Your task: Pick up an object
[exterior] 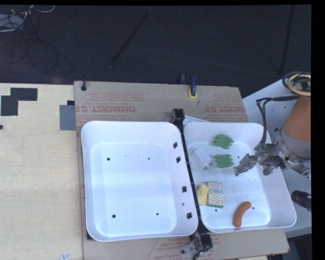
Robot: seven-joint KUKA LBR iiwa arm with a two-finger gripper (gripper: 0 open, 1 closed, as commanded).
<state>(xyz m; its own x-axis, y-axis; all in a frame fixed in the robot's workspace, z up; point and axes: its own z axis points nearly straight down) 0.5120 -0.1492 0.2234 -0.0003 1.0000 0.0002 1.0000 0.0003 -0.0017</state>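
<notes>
The right bin (pixel 277 213) holds all the small things. Two green leafy toys lie in its upper part: one green toy (pixel 222 140) is near the back wall, and the other green toy (pixel 223 161) lies just below it. A clear plastic piece (pixel 201 157) rests to the left of the lower green toy, close to the wall between the two bins. Lower down, a yellow piece (pixel 202 194) lies against that same wall. A checked block (pixel 215 194) with green and white squares touches the yellow piece on its right side. An orange sausage (pixel 241 214) lies near the front of the bin, well apart from the green toys.

The pincer (pixel 247 165) hangs over the right side of this bin, just to the right of the lower green toy. Its two fingers stand apart. Nothing sits between them. One dark finger (pixel 244 166) points down and to the left, toward the middle of the bin. The grey arm (pixel 289 152) comes in from the right, with an orange band (pixel 299 119) above the wrist.

The left bin (pixel 91 152) sits right beside the right bin, and they touch along one side. Black clips (pixel 178 116) hold the bins together at the back and the front. Both bins rest on a brown board (pixel 127 104) with red letters on it. The board lies on a pale wooden worktop (pixel 35 177). Dark floor with cables (pixel 30 15) shows behind the worktop.
</notes>
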